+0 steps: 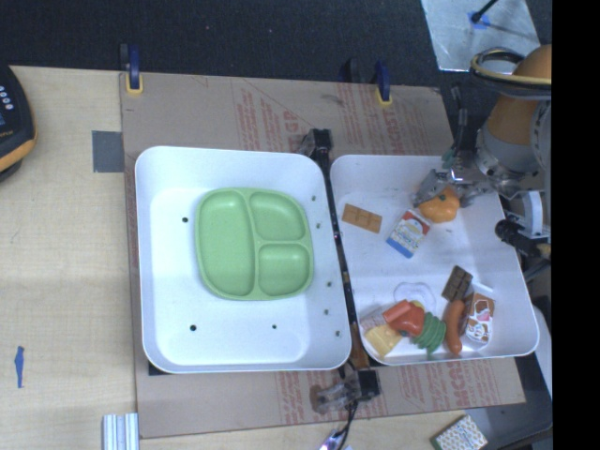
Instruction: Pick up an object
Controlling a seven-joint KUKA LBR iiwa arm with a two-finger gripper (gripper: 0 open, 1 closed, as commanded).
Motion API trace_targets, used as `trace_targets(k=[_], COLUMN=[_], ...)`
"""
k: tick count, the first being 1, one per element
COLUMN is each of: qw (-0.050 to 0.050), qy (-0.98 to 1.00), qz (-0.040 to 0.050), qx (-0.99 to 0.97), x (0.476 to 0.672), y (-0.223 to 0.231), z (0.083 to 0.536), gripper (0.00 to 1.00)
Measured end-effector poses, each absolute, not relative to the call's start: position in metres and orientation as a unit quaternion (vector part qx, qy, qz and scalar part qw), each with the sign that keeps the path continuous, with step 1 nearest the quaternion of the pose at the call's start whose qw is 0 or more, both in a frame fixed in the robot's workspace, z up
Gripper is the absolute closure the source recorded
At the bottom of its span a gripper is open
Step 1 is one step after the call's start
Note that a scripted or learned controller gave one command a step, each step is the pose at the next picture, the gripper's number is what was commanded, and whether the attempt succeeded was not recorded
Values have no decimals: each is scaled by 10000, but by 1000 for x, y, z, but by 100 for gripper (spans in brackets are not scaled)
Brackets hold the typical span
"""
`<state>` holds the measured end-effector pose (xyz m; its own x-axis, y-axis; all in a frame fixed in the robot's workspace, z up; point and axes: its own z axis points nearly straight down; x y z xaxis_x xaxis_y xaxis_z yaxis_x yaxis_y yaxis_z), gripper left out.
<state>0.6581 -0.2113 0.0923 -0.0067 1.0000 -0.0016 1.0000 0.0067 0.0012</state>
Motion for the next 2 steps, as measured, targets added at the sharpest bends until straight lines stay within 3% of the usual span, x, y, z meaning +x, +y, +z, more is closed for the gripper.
trace_targets(k=[1, 2], qw=[-22, -23], qy=[7102, 7082], qz=[-11, -22], qx=[7040, 7060], x=[657, 627], y=[-159, -144], z=[93, 92], gripper=[0, 0])
